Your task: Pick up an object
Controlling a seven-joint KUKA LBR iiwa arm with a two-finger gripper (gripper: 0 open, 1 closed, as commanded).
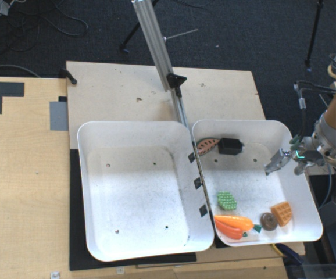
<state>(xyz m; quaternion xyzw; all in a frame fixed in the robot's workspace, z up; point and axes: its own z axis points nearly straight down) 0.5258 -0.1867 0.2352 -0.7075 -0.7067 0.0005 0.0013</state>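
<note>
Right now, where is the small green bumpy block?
The small green bumpy block lies in the right white bin, near its left wall, just above the orange carrot-shaped toy at the front.

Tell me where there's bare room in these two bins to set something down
The left bin has bare floor throughout. In the right bin, the middle is free, between the black block at the far wall and the green piece. The near edge is crowded: carrot, brown round piece and orange waffle piece. The gripper hangs over the right rim.
</note>
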